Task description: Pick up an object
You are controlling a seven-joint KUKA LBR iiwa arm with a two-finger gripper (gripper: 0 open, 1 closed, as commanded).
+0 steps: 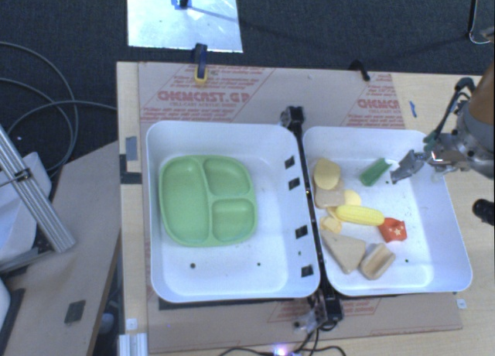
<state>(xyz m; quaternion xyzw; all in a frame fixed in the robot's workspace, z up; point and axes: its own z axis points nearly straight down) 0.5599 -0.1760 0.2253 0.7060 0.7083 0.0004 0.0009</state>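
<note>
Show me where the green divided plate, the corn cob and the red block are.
green divided plate (207, 199): camera view, on the ridge between its compartments.
corn cob (360, 215): camera view, middle of the yellow cob.
red block (394, 230): camera view, its top face.

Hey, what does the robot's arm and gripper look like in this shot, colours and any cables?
The arm is grey metal, with a patch of orange at the frame's right edge above the wrist. A thin dark cable loops along its upper side. The gripper is silvery grey with slim fingers, seen over the right bin.
</note>
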